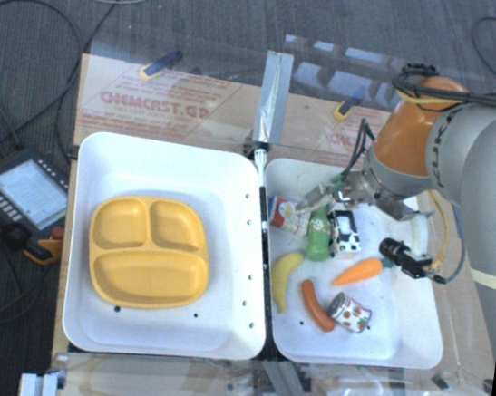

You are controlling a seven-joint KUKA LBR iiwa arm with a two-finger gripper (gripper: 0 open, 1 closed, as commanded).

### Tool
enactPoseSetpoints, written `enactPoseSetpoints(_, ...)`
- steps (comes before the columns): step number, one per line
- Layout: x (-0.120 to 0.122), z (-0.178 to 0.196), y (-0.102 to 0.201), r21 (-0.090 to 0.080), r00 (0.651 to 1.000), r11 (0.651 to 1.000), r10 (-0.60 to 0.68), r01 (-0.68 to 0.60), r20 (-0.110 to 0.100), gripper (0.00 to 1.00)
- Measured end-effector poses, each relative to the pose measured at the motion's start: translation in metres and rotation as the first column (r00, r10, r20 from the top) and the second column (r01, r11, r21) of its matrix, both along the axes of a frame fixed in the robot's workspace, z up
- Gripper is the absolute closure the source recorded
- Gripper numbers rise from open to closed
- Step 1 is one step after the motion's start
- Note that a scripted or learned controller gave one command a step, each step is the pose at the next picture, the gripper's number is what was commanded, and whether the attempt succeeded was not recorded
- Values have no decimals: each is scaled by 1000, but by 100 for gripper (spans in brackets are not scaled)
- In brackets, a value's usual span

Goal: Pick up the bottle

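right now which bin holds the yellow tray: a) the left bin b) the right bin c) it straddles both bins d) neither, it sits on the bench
a, the yellow tray lies flat inside the left bin, while the right bin holds the food toys such as the banana and carrot.

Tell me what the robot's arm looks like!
The arm is fat, round and grey, with a shiny orange band near the wrist. Thin black cables loop beside it, and a small black part sticks out underneath. At its end sits a metal gripper with two thin fingers.
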State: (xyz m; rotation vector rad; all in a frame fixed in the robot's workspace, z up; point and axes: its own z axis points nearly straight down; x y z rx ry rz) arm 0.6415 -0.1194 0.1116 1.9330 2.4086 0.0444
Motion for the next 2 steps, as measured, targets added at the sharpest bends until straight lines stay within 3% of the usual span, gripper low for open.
enactPoseSetpoints(1, 4, 0, 11, 0, 992, 992, -123, 123, 1, 0)
enactPoseSetpoints(2, -28, 0, 15, 3, 991, 991, -135, 135, 6, 0)
